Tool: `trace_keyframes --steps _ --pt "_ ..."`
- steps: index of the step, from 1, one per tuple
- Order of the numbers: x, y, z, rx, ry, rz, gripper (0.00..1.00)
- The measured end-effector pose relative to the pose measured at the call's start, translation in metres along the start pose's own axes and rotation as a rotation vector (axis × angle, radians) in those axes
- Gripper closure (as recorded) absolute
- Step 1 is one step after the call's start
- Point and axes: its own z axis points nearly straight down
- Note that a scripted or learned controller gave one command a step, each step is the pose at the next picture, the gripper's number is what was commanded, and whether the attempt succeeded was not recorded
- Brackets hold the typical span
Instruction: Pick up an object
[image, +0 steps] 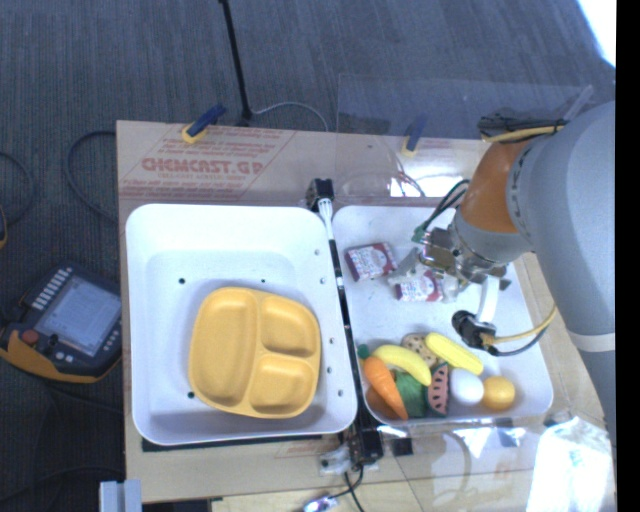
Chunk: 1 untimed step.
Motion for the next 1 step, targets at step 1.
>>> trace_keyframes --steps 1 --pt "0.0615 -0.0250 -0.1064 0.010 -0.001 0.206 1.00"
